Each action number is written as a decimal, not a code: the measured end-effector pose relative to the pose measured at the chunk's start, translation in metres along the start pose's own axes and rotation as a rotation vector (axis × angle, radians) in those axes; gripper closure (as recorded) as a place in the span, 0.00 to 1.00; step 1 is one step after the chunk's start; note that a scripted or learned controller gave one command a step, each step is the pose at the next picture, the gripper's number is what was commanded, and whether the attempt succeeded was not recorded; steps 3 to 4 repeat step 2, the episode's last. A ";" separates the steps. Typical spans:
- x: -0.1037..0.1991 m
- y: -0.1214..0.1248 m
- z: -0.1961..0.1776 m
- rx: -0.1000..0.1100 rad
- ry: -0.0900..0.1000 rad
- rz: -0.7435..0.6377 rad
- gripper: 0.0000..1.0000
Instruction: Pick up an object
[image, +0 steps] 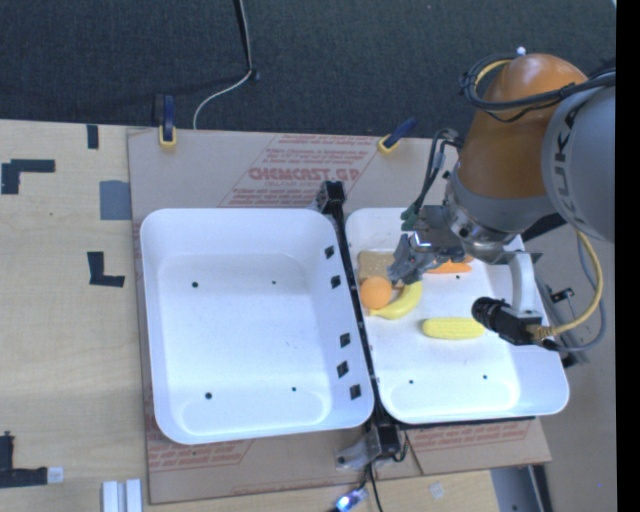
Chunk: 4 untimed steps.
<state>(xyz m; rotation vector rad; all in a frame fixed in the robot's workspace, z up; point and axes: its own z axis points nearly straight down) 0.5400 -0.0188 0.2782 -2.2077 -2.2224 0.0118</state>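
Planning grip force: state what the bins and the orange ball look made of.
Right bin: likely moulded plastic, smooth white with a slight sheen and rounded corners; left bin looks the same. Orange ball: probably plastic or foam toy fruit, evenly coloured and matte; the view cannot settle which.

You can read red print, "CHEMCAST GP", upside down on the cardboard sheet (300, 170) beyond the bins. Part of "KUKA" shows on the arm (585, 160), far right.

White bins (240, 240), yellow banana (400, 303), orange ball (375, 293)
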 end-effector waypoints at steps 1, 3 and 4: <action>0.000 0.000 -0.009 0.001 0.000 -0.001 1.00; 0.000 0.000 -0.019 0.003 0.000 -0.001 1.00; 0.000 0.000 -0.019 0.003 0.000 -0.001 1.00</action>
